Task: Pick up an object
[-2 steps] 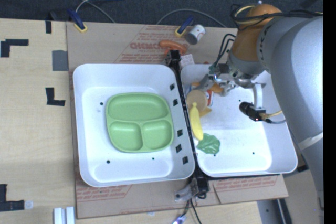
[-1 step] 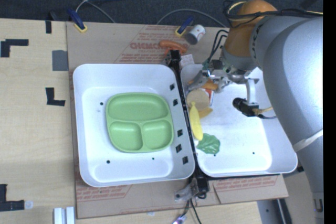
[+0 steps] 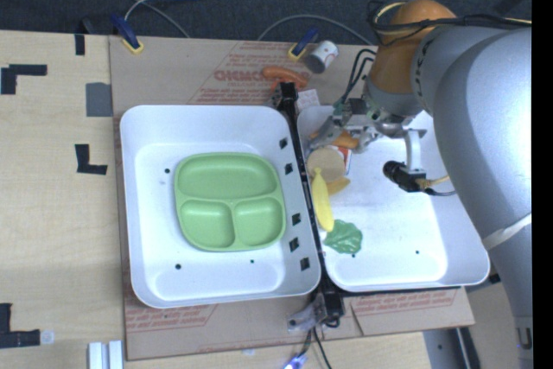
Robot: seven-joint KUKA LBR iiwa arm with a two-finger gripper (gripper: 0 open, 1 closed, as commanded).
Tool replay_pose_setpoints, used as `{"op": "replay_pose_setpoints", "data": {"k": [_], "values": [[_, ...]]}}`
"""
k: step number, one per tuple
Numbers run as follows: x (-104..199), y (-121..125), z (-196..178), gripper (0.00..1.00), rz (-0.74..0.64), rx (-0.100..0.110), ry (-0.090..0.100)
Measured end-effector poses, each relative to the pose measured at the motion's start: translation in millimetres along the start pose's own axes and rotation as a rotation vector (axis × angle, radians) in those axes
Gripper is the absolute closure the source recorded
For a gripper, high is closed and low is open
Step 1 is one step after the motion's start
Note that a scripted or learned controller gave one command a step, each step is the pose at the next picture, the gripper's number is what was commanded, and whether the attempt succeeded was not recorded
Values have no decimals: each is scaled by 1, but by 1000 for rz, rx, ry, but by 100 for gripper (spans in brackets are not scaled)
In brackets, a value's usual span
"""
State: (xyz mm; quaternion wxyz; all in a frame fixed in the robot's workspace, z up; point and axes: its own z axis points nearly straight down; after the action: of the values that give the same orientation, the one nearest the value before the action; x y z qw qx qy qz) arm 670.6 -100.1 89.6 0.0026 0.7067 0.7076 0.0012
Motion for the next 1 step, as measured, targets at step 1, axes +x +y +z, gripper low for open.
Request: {"op": "replay_pose_setpoints", "data": {"k": [1], "values": [[4,0,0,0,2,-1,-2]]}}
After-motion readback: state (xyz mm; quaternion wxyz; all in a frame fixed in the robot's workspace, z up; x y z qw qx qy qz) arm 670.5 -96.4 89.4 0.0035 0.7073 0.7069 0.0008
